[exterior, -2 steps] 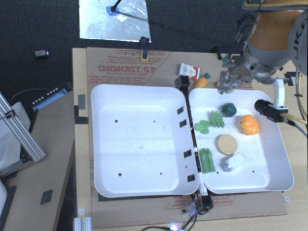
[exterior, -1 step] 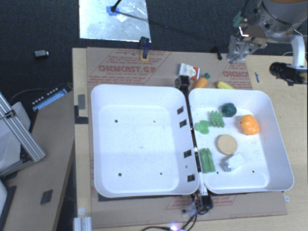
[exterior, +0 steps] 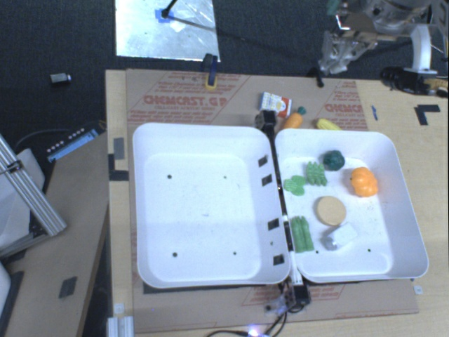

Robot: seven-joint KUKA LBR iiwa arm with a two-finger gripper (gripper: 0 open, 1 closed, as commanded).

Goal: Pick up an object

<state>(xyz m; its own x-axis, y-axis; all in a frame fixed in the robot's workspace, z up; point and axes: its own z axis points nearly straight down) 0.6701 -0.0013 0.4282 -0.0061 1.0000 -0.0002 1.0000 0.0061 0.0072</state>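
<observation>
My gripper (exterior: 335, 56) hangs high over the bench's far edge, beyond the right bin (exterior: 400, 161), with nothing seen in it. Several small objects lie in that bin: a dark teal lump (exterior: 334, 160), an orange fruit (exterior: 364, 182), two green leafy pieces (exterior: 316, 173) (exterior: 295, 185), a tan round disc (exterior: 330, 210), a green bundle (exterior: 302, 234) and a pale grey block (exterior: 339, 237). All of them sit well below and nearer than the gripper.
The left bin (exterior: 151, 188) sits beside the right one, joined by a black hinge strip (exterior: 277, 188). Behind the bins on the cardboard lie a red-and-white box (exterior: 274, 103), a small carrot (exterior: 292, 121) and a yellow piece (exterior: 327, 125). A shiny metal sheet (exterior: 166, 18) lies at the far left.
</observation>
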